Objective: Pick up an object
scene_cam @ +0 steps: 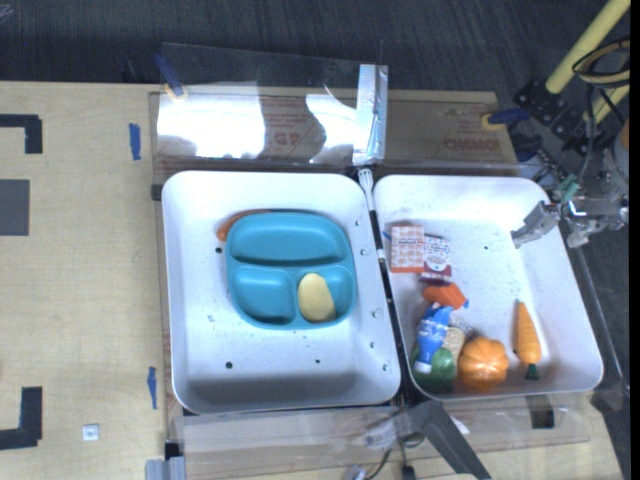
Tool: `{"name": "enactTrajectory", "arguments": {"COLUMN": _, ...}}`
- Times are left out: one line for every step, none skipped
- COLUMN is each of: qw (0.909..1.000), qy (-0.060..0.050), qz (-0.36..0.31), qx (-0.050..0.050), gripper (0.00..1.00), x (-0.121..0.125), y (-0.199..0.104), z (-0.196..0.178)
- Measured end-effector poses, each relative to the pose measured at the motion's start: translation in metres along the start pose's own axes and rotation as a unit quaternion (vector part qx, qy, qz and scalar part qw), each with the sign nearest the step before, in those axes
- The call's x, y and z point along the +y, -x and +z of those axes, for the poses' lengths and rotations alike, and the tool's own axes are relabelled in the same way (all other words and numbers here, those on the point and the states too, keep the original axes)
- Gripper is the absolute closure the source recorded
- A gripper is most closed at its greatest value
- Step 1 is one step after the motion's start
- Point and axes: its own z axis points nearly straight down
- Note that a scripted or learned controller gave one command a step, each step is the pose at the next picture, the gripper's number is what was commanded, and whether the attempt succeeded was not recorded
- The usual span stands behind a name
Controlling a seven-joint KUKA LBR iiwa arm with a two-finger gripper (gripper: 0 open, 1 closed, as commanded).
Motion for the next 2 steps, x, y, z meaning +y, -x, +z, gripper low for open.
{"name": "enactTrajectory", "arguments": {"qw": 1.0000, "qy": 0.002, "qz": -0.001, "qx": 0.000, "gripper": 1.00, "x": 0.0011, "y": -0.0003, "z": -0.0107}}
{"name": "enactTrajectory", "arguments": {"qw": 1.0000, "qy": 0.001, "qz": -0.001, "qx": 0.000, "gripper": 0.00, "x": 0.0010, "y": -0.0003, "z": -0.0102}}
